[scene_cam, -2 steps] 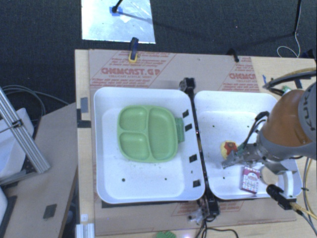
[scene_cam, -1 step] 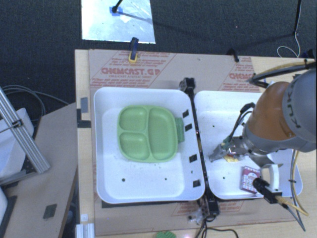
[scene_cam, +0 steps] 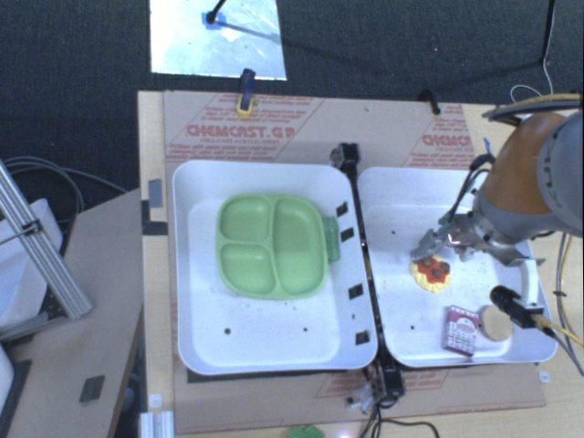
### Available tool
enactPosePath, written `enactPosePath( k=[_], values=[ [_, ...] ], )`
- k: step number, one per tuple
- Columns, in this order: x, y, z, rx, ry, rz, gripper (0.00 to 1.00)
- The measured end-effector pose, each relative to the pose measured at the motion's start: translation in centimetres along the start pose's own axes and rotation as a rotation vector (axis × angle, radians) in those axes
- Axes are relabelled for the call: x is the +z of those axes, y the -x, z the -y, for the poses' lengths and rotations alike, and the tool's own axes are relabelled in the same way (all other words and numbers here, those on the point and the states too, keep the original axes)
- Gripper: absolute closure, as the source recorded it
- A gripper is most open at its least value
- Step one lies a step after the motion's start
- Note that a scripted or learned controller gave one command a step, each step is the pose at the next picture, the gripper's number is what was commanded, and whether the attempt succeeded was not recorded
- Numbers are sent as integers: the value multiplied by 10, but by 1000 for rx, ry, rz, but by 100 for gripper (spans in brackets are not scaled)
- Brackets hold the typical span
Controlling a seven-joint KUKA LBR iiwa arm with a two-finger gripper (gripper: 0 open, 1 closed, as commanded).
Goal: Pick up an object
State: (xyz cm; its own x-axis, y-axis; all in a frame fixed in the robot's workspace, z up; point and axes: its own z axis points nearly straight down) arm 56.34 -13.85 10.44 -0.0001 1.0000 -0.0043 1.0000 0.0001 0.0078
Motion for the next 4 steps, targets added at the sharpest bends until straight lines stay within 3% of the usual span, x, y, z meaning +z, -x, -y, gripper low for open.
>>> enactPosePath(
  k=[1,2,3,4],
  values=[
    [21,73,50,7,-9,-1,0],
    [19,-5,-8,-12,-2,-6,0],
    [19,70,10,4,-5,0,0],
    [7,66,6,-5,0,-1,100]
  ],
)
